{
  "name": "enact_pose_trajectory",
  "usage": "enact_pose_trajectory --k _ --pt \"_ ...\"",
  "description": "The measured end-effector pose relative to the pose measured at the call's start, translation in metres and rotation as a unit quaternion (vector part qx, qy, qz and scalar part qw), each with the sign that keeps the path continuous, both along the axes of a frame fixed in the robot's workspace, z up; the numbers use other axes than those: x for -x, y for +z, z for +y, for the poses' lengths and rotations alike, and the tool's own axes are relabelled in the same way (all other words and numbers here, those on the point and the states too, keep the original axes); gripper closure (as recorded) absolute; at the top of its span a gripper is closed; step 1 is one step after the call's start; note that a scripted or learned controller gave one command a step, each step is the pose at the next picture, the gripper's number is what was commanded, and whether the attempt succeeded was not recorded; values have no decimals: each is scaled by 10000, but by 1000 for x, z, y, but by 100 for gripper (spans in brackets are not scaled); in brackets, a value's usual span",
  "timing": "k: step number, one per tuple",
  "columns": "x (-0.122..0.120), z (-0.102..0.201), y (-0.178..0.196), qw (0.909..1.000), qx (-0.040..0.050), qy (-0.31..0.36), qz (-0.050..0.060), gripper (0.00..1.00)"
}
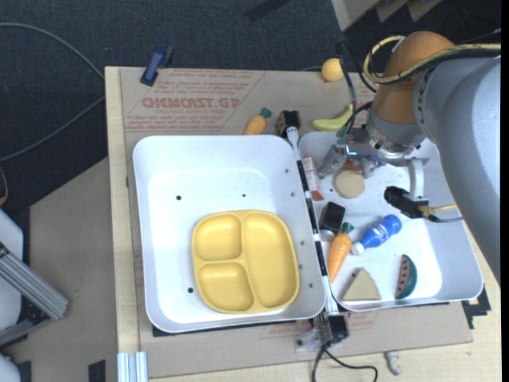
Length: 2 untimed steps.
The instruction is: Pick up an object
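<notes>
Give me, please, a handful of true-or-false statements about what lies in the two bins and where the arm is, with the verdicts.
1. The yellow divided plate lies in the left bin. True.
2. The carrot lies in the left bin beside the plate. False: it lies in the right bin, near the wall between the bins.
3. The blue bottle stands upright. False: it lies on its side.
4. The gripper is over the far end of the right bin, near a round tan object. True.
5. The watermelon slice lies on the yellow divided plate. False: it lies on the right bin's floor, near the front.
</notes>
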State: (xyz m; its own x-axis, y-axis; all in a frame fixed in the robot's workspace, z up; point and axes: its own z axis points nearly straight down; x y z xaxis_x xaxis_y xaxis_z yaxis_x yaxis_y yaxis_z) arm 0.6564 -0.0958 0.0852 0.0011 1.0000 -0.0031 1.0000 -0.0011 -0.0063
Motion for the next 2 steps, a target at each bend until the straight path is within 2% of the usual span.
enact_pose_trajectory --k 1,2 --pt "-1 1 10 10000 -2 8 -22 100" --pt "86 -68 31 10000 -7 -4 -23 100"
